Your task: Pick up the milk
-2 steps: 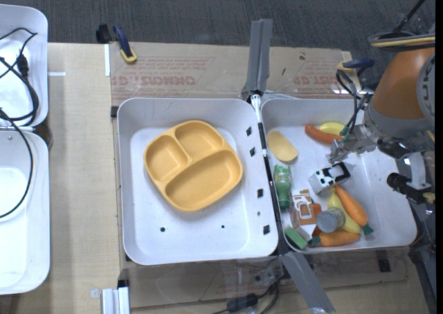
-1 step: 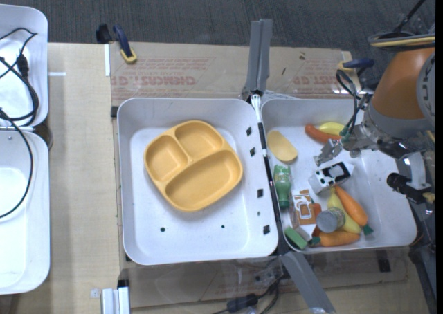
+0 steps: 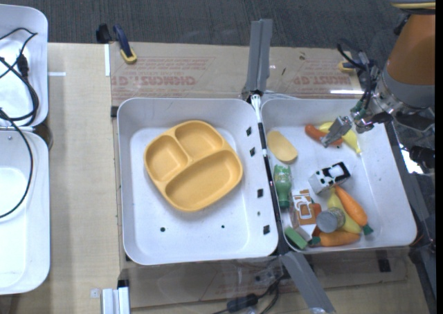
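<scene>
- One gripper [image 3: 339, 131] is hanging over the right bin's [image 3: 394, 167] upper part; whether it is spread or pressed together, I cannot tell.
- Nothing is showing in its grasp, so the pick seems to be waiting undone.
- Below it and slightly left, the milk [image 3: 328, 177], a small white carton with black cow patches, is lying tipped among toy vegetables.

Arm reaching in from the right, tool [image 3: 337, 133] angled down-left, low

Well left of the gripper [image 3: 339, 131]: yellow divided plate [image 3: 192, 165] in the left bin [image 3: 131, 188]. Nearer the camera than the gripper: carrot [image 3: 351, 207], tin can [image 3: 331, 220], green bottle [image 3: 282, 182].
</scene>
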Action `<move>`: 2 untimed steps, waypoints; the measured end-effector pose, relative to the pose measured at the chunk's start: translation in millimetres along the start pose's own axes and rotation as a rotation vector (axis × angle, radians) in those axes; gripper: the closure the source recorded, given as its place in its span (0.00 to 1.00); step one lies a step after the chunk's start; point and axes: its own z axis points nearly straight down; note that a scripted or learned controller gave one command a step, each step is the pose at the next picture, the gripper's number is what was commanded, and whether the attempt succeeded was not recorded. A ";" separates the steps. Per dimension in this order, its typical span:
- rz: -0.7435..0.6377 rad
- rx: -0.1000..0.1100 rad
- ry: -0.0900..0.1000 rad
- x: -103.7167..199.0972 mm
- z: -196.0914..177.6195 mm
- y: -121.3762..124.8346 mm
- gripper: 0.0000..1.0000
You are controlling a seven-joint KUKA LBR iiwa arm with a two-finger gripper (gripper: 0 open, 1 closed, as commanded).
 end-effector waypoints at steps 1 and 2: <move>0.005 0.001 0.001 -6.8 119.5 -37.2 0.00; 0.155 0.001 -0.001 -6.2 8.0 -20.4 0.00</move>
